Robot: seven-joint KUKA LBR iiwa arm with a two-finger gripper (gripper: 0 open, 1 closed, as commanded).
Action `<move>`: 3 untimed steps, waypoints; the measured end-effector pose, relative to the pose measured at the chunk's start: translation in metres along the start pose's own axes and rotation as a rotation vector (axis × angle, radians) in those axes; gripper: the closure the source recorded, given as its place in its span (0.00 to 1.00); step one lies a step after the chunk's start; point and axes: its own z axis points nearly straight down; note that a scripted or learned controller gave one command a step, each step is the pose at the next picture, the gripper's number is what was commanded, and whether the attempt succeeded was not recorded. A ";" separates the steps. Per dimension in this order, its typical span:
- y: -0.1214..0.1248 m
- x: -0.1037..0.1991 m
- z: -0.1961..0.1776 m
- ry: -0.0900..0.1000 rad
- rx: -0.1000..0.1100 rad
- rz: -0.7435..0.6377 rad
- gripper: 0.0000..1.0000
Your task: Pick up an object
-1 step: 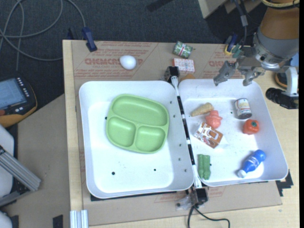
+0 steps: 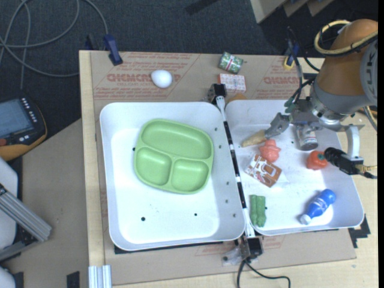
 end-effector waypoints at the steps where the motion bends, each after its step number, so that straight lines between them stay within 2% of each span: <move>1: 0.013 -0.002 0.086 0.001 0.000 0.000 0.00; 2: -0.035 0.028 0.086 0.001 0.000 -0.001 0.00; 3: -0.020 0.029 0.086 0.000 -0.004 -0.001 0.00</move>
